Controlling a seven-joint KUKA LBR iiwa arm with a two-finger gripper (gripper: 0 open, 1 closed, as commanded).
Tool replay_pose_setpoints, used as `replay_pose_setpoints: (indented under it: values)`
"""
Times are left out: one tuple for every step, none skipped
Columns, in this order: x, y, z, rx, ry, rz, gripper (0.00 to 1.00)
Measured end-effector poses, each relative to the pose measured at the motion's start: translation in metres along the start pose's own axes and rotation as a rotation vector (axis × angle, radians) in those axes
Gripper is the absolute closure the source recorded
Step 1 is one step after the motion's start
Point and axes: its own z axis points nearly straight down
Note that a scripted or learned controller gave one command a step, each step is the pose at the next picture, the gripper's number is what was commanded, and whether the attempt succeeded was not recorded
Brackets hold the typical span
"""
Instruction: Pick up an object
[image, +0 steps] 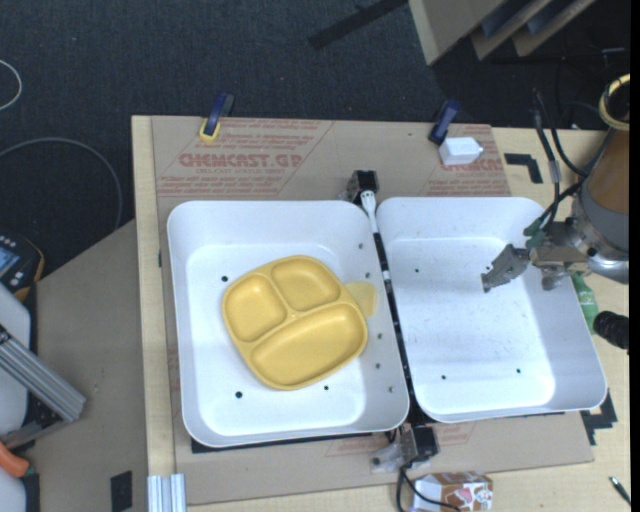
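Nearest to us, at the lower edge of the camera view, we see a small brown-and-white packet (462, 492) lying on the bench (300, 140) just below the bins, beside a tangle of wires and a clip (400, 450) at the seam between them. At the lower left corner we see a grey metal rail (35, 375) set at a slant.

Moving up, we come to the left bin (190, 330), which holds a yellow divided plate (292, 320). The plate has three compartments, two small ones toward the far side and one large one toward us, and it lies flat near the middle of the bin, turned at an angle. Its right edge sits close to the wall shared with the right bin (480, 390).

In the right bin we see the white floor with a few dark dots. The tool (503, 270) hangs over the upper right part of this bin, reaching in from the right on the grey arm (610, 200). We cannot tell whether the tool is wide or narrow, and we see nothing held in it. It is well apart from the plate.

Farther back, the bench carries red printed lettering, a blue-and-yellow clamp (214, 116) at the left and a white block (460, 150) with a blue clamp at the right.
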Motion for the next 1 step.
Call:
replay_pose_setpoints:
  values:
    - [0.151,-0.0222,-0.0764,-0.011,0.004,-0.018,0.0]
